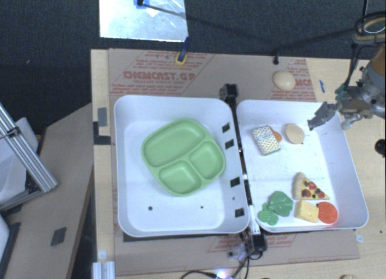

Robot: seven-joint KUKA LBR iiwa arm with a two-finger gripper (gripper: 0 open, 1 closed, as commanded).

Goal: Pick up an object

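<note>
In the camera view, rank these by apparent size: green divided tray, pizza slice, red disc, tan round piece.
1. green divided tray, by far largest
2. pizza slice
3. red disc and tan round piece: look about alike, so unranked

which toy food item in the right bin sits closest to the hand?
The beige round piece, near the bin's far edge beside the checkered packet. The hand hangs just right of it; the pizza slice and the others lie along the near edge.

Bench point(199, 66) — two white bins point(129, 169) side by side, pale ball point(284, 80) behind right bin.
</note>
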